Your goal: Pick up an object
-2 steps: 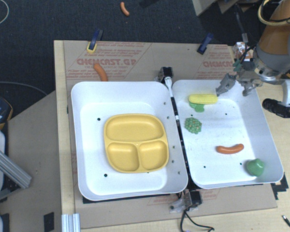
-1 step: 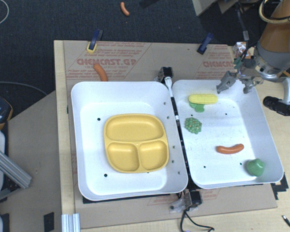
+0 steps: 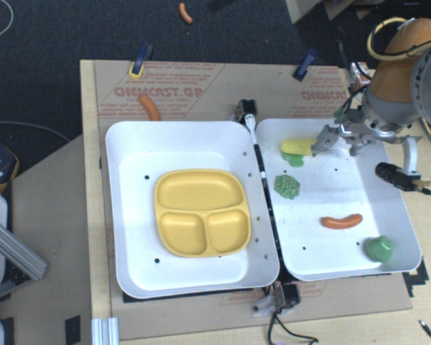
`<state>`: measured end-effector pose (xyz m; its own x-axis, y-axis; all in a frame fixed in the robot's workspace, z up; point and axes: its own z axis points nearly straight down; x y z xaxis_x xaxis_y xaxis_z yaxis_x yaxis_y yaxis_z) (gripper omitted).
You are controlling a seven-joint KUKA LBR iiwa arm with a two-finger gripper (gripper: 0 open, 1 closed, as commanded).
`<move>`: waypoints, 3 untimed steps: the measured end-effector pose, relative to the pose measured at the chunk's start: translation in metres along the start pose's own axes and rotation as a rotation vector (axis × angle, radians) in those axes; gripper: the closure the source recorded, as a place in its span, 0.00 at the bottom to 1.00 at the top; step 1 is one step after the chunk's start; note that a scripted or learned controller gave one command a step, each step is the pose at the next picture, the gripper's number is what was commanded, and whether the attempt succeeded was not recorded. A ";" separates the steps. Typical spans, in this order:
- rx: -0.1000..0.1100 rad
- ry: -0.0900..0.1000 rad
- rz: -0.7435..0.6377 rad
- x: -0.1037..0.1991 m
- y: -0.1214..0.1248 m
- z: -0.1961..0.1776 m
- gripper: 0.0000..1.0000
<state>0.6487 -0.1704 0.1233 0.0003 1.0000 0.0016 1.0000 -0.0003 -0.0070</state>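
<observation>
Claw [image 3: 330, 139] low at right bin's [image 3: 402, 225] far edge, beside yellow toy [image 3: 297, 147] | spread wide, holding nothing | pick not yet made

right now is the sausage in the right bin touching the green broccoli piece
Apart. The camera view shows bare white bin floor between the sausage and the broccoli piece, which lies farther up and toward the divider.

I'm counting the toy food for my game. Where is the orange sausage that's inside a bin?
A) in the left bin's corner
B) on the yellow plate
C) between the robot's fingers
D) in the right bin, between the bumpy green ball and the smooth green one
D: the orange sausage lies on the floor of the right bin, below the bumpy green ball and left of the smooth green one.
</observation>
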 end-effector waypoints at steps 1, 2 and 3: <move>-0.001 -0.001 -0.002 0.001 0.000 0.040 0.00; -0.006 -0.002 -0.002 0.001 0.001 0.028 1.00; -0.012 -0.004 0.000 -0.004 0.001 -0.017 1.00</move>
<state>0.6495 -0.1745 0.1400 0.0002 1.0000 -0.0022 1.0000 -0.0002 0.0055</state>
